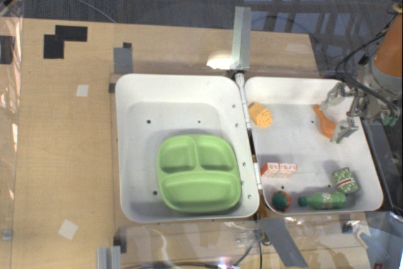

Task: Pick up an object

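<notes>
My gripper (340, 114) hangs over the right bin (296, 135) near its right wall, fingers spread apart and open. An orange carrot-shaped piece (325, 122) lies on the bin floor just left of the fingertips; I see no grip on it. Also in this bin: a yellow-orange ridged piece (260, 114) at the upper left, a red-and-white box (280, 169), a green patterned can (344, 179), a green bottle (323, 200) lying on its side, and a small red-green ball (280, 200).
The left bin (138, 135) holds a green divided plate (198, 172) at its front. A metal post (241, 38) stands behind the seam between the bins. Cables run at the right by the arm (387, 66).
</notes>
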